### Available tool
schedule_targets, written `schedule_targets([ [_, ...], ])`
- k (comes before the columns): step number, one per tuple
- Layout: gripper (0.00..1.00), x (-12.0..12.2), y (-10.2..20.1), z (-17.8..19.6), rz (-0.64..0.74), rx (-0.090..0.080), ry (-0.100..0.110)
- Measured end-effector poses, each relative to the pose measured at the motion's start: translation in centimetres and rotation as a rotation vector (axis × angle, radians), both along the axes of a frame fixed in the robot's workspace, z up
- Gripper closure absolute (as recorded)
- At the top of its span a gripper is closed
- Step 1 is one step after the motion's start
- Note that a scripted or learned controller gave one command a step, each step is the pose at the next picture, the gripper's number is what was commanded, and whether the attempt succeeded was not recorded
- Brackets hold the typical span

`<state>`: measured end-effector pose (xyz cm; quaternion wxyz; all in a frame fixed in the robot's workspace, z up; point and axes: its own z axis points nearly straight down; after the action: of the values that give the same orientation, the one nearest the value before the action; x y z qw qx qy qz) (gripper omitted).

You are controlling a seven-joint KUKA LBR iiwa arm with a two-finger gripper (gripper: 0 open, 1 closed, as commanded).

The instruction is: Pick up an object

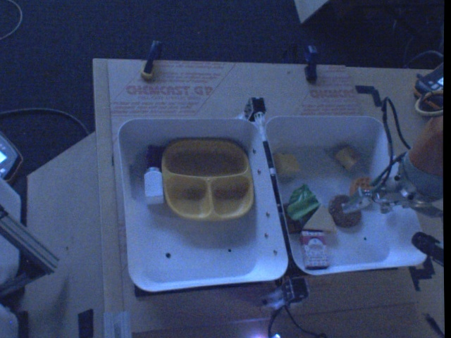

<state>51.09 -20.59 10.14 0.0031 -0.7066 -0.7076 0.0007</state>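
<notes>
Dim, bluish light — a dark carpeted floor (63, 20) surrounds the pale wooden bench (106, 210).

On the desk (106, 189) two bins stand side by side, touching along the middle. In the left bin (134, 259) a divided tray (207, 178) lies toward the back, and a small bottle (153, 184) stands just beside its left edge. In the right bin (373, 248) a block (287, 163) lies at the back left and another piece (346, 157) at the back right. A crumpled packet (303, 203) lies near the dividing edge, a small box (315, 248) in front of it. A round disc (345, 212) lies right of the packet, with the gripper (363, 201) over its right side.
</notes>
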Motion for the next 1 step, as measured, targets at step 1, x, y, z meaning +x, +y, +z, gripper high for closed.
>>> schedule_targets([
  [1,0.0,0.13,0.0,-1.45,-0.002,-0.001,-0.005],
])
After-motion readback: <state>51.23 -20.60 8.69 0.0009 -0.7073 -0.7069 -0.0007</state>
